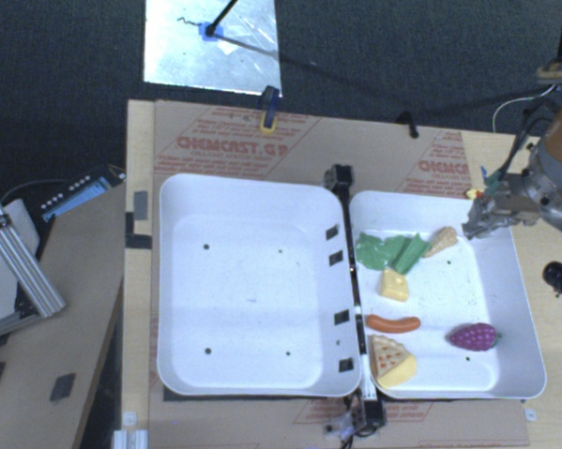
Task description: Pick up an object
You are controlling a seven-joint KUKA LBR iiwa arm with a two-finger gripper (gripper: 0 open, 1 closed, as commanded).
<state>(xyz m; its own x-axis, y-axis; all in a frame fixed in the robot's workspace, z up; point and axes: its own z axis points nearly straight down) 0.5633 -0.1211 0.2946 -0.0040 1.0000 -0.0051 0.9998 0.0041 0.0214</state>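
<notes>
All the toy food lies in the right bin, so the gripper hovers over its far edge beside the bread piece, ready to pick.

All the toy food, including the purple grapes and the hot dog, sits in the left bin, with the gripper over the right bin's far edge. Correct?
Not quite. The camera view shows the purple grapes, the hot dog and the other food in the right bin, not the left bin. The gripper is indeed over the right bin's far edge.
</notes>
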